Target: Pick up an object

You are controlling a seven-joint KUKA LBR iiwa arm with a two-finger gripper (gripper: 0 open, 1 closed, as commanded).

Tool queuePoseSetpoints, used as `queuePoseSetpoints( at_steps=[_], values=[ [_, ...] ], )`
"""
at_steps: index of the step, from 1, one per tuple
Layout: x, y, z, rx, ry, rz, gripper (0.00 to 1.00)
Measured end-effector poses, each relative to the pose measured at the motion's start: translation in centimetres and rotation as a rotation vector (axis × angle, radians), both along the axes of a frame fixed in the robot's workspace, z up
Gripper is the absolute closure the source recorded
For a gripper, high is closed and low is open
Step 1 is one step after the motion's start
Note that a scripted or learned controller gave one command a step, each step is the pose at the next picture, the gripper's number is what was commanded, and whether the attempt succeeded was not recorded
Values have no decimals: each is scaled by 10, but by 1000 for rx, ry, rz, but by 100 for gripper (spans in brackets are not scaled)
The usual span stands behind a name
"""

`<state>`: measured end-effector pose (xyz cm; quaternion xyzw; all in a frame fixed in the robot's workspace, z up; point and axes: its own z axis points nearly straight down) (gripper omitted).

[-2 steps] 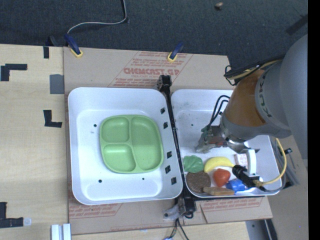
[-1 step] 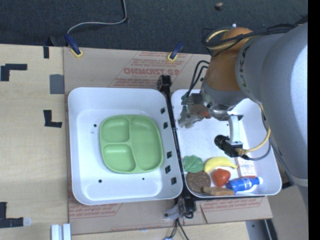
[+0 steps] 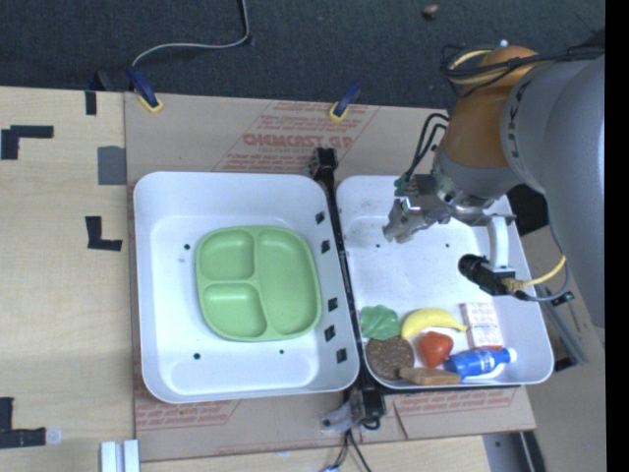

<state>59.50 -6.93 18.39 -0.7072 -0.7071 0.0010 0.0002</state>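
Above the right bin (image 3: 373, 200), hand (image 3: 401, 226), its opening hidden.

Cardboard-covered bench (image 3: 285, 136) with two white bins side by side, left bin (image 3: 162, 264), right bin (image 3: 432, 264).

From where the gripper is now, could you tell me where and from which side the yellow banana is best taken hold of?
Probably across the middle of the banana, coming straight down from above. It lies flat and curved, with the green leafy piece at its left end, the tomato just below and the small box at its right end. The side toward the gripper borders bare bin floor, so a finger fits there.
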Motion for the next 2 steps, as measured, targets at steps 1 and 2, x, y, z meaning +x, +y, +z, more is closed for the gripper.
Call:
queuePoseSetpoints(
  at_steps=[1,2],
  values=[
    [-31,-36,58,0,-2,0,100],
    [33,-125,63,-1,-1,0,100]
  ],
)
